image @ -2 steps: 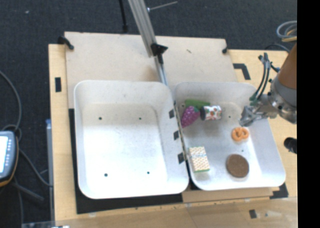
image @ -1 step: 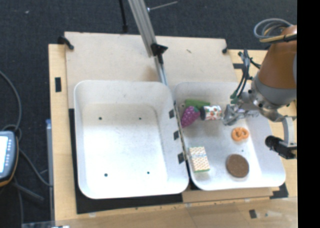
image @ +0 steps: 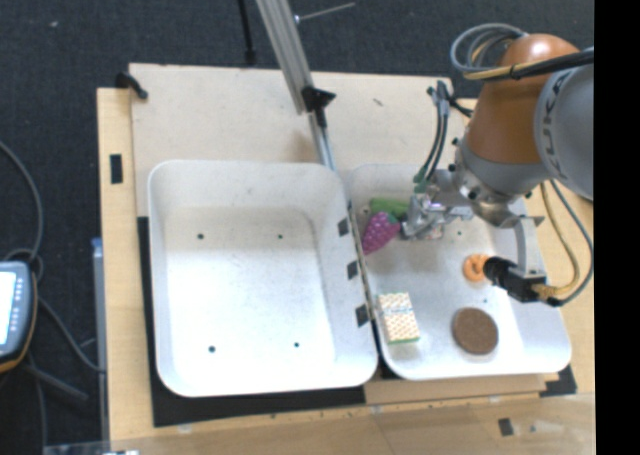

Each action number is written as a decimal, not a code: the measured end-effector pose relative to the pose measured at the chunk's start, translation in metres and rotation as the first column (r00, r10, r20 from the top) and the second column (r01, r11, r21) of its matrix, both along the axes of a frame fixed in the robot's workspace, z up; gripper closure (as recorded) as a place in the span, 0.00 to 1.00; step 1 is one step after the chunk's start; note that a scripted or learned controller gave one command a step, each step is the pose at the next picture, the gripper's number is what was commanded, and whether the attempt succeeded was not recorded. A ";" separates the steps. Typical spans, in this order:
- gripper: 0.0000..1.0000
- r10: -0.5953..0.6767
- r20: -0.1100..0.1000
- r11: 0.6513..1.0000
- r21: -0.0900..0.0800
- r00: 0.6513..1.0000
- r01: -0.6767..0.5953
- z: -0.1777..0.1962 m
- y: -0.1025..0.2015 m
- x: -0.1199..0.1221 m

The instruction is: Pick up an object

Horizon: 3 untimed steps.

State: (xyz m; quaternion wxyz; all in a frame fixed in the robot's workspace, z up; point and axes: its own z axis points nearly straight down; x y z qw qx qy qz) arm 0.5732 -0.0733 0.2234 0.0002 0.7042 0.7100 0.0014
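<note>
Here, step: the hand (image: 428, 219) hung low in the right bin (image: 540, 343), close beside a purple grape bunch (image: 379, 232), so the step was judged to be closing in for a grasp.
Hand state: whether it was released or clenched could not be told; it showed as a small metal cluster under the wrist, and nothing was seen held in it.
Target place: the grape bunch lay at the upper left of the right bin, against the wall shared with the left bin (image: 180, 243), with a green piece (image: 388, 208) touching its upper side.
Doing it well: the wall left little room on the bunch's left, so the approach probably needed to come straight down and centred, with the grip across the narrow way of the bunch and clear of the green piece.
Target look: it was a small, knobbly, magenta-purple lump, wider at the top and tapering downward; it probably would roll or slip if pinched off centre.
Other things: a yellow-green sponge block (image: 398, 317), a brown disc (image: 475, 331) and a small orange piece (image: 475, 267) lay well apart from the bunch.
</note>
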 end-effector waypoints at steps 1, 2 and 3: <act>1.00 0.000 0.001 1.000 0.000 1.000 0.000 0.015 0.051 0.019; 1.00 -0.001 0.000 1.000 0.000 1.000 0.001 0.022 0.099 0.026; 1.00 -0.001 0.000 1.000 0.000 1.000 0.001 0.030 0.146 0.044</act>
